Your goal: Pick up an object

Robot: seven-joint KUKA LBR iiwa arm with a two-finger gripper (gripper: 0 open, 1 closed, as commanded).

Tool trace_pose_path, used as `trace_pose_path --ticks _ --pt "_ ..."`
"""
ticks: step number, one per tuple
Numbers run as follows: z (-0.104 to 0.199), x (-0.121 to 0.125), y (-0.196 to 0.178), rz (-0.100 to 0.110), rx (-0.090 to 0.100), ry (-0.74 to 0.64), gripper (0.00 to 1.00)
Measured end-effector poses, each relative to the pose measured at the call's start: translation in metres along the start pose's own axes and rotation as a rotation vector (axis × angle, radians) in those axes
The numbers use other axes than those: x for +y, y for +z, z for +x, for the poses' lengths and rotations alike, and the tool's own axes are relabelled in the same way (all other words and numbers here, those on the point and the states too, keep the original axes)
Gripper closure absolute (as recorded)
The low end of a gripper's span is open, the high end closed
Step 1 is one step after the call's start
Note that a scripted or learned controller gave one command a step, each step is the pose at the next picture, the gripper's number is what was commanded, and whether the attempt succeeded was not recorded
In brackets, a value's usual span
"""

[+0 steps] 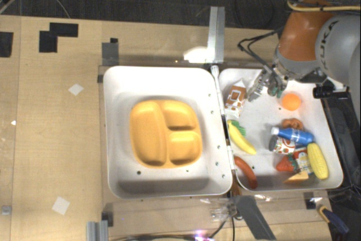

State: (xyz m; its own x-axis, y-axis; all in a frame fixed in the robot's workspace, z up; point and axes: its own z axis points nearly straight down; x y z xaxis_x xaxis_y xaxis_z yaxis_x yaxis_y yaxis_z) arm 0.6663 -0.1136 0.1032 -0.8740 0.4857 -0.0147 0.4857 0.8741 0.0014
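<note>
My gripper [266,87] hangs over the back of the right bin [336,138], fingers spread with nothing between them. A small brown and white carton [235,98] lies just left of it, and an orange ball [291,101] sits just to its right. Further forward lie a yellow banana [242,139], a blue bottle [291,136], a corn cob [317,160], a red sausage [246,171], a strawberry [285,165] and a brown toy [291,123].
The left bin [115,121] holds a yellow divided tray [166,132]. A metal post [216,36] rises behind the divider between the bins. The arm's orange band [302,36] and grey body reach in from the upper right.
</note>
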Motion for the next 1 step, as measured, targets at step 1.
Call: trace_pose_path --ticks 1 --pt "0.0127 -0.0459 0.0135 -0.002 0.003 0.037 1.00"
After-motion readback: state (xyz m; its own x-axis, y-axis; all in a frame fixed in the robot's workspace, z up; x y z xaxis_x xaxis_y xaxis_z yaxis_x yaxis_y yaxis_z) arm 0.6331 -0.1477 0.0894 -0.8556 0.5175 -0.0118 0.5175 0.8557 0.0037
